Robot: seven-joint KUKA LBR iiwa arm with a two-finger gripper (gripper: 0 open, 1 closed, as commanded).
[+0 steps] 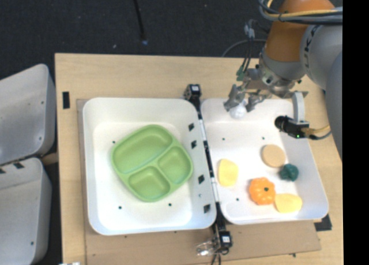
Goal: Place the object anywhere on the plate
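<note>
A green plate (151, 161) with three compartments lies in the left bin (98, 212). The right bin (242, 137) holds a pale yellow piece (228, 172), an orange pumpkin-shaped toy (262, 191), a yellow lemon-like piece (287, 202), a tan round cookie (273, 156) and a small dark green lump (289, 172). My gripper (242, 103) hangs over the far left corner of the right bin, well away from those things. A small whitish object (237, 111) sits at its tips; whether it is held I cannot see.
The two white bins meet at a central divider with black clips (203, 154). The wooden bench (138, 76) runs around them. Pale grey chair-like shapes (23, 119) stand off the bench's left side.
</note>
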